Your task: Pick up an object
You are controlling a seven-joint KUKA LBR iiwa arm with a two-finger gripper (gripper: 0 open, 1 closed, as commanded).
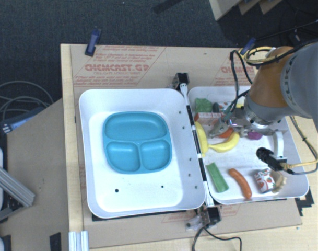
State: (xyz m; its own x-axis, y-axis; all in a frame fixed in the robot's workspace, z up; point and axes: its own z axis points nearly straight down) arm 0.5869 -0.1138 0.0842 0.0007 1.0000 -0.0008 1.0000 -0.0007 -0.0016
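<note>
**Arm low over the right bin, among toy food**

Dark carpet surrounds a bench topped with printed cardboard [122, 64], and two shallow white bins sit on it side by side. From the camera above, the left bin [91, 156] carries a blue divided tray [137, 141] with three compartments, lying roughly in the bin's middle. A coil of cable [18, 106] lies on the floor off the bench's left side.

The right bin [299, 187] holds the small things. A yellow banana [216, 144] lies near the bin's left wall; it is curved, its long axis running from the upper left down and round to the right, where its tip ends near an orange piece [231, 133]. Below it a green stick [218, 177] lies slanted, upper left to lower right, and just beside that an orange sausage [240, 182] slants the same way. A red and white crumpled packet [264, 180] sits near the bin's lower right corner. A green block [203, 105] rests at the upper left, and a small purple piece [254, 135] lies under the arm.

The grey arm [305, 82], with its orange band [268, 82], comes in from the right. Its gripper [227, 120] is down in the bin just above the banana; whether it is clenched or released cannot be told, and nothing is visibly held.
</note>
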